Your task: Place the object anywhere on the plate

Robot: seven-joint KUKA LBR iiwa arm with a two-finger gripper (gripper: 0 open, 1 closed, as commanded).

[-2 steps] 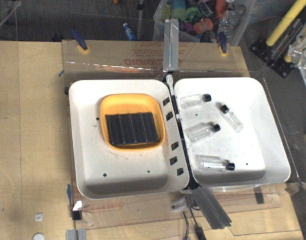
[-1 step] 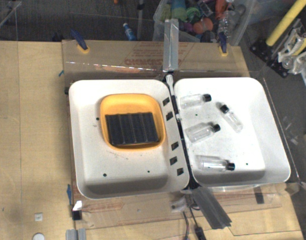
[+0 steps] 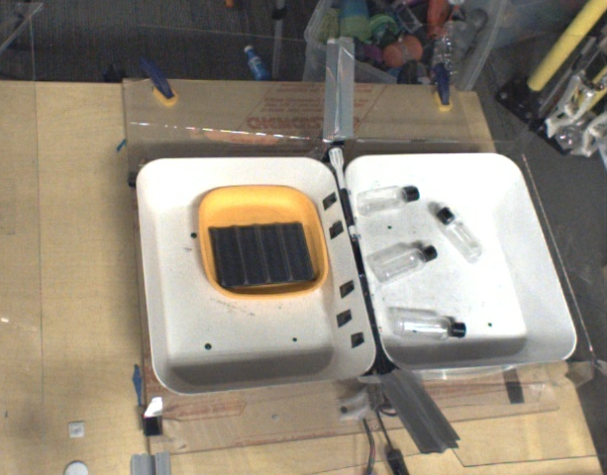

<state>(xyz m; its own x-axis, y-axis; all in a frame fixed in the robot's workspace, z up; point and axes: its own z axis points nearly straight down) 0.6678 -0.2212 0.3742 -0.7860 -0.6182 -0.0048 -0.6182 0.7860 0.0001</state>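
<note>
We see four clear plastic vials with black caps (image 3: 402, 261) scattered in the right white bin (image 3: 501, 181); the square orange plate (image 3: 263, 203), bearing a dark ribbed insert (image 3: 260, 253), sits in the left white bin (image 3: 164, 265).

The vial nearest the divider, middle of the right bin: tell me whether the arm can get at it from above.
Probably yes. That vial lies flat on the right bin floor, apart from the other vials, with nothing over it.

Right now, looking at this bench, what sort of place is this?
Probably a robotics lab test bench: two white bins fixed side by side, four clear vials beside an orange plate, and a tub of toys behind.
</note>
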